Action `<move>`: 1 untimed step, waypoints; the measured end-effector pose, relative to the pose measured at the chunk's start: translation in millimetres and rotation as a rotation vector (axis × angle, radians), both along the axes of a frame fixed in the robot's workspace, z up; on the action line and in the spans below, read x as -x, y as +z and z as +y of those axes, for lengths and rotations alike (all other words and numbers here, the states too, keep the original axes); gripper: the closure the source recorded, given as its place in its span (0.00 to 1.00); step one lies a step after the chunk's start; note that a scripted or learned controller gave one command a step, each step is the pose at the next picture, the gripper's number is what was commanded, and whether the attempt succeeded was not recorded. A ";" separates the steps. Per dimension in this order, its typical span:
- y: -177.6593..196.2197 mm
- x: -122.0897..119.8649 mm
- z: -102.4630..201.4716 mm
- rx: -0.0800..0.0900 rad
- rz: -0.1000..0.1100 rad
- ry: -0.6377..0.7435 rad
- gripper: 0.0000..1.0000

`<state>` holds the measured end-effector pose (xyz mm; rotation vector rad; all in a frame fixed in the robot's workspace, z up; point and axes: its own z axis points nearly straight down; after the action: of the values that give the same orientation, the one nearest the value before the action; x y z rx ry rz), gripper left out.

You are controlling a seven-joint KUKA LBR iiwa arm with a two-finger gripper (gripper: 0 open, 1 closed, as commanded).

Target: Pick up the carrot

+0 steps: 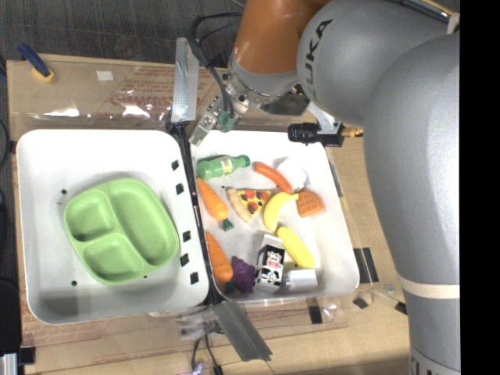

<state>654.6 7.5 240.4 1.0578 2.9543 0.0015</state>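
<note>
Two carrots lie along the left wall of the right bin (337, 233). One carrot (212, 199) sits mid-bin with its green stem pointing toward the front. A second carrot (219, 259) lies nearer the front corner, next to a purple grape bunch (243, 274). My gripper (205, 126) hangs over the back left corner of the right bin, above the divider between the bins, behind a green bottle (222, 165). It is clear of both carrots, and nothing is seen held in it.
The right bin also holds a red sausage (273, 176), a pizza slice (250, 202), a banana (276, 208), a yellow piece (296, 245), a brown bread piece (310, 203), a black and white carton (270, 266) and a white can (301, 278). A green divided plate (119, 229) lies in the left bin (39, 155).
</note>
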 end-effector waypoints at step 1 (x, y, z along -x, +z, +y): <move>0.1 55.8 65.7 0.000 0.005 0.170 1.00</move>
<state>598.8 73.2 240.5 0.8044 3.0383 -0.0003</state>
